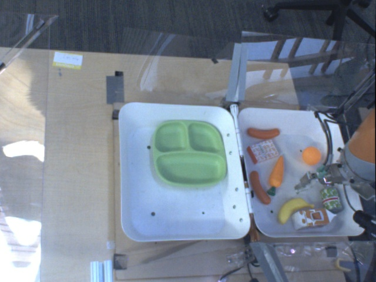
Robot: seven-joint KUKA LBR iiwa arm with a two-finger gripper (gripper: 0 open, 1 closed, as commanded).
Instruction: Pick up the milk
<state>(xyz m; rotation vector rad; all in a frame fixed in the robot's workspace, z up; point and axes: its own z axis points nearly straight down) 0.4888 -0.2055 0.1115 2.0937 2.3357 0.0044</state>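
— Camera view, left to right? Green tray (189,154) in left bin (135,210).
— And right bin (294,122)? Milk (311,218) lay near front edge, beside banana (292,208).
— Gripper (314,178)? Hovered above milk, fingers spread, gripping nothing.

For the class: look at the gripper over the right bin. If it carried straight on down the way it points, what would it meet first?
Most likely the green and white carton, which lies right below the gripper. The milk carton sits a little further on, beside the banana. Depth is hard to judge from one slanted view.
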